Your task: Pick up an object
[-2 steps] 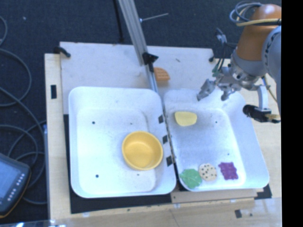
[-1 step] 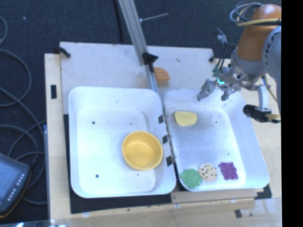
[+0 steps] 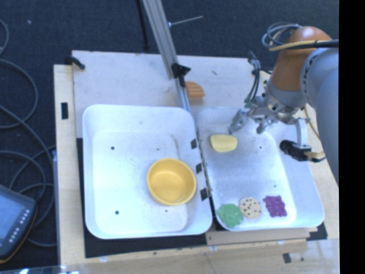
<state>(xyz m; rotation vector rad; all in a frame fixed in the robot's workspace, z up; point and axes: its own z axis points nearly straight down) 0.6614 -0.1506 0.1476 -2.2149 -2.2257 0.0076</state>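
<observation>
Counting the contents, one yellow bowl is seen in the left bin, and four items in the right bin: a yellow piece near the far edge, and a green piece, a cookie and a purple piece along the near edge. No writing can be read. The jaws are spread open, nothing held, just beside the yellow piece.
</observation>
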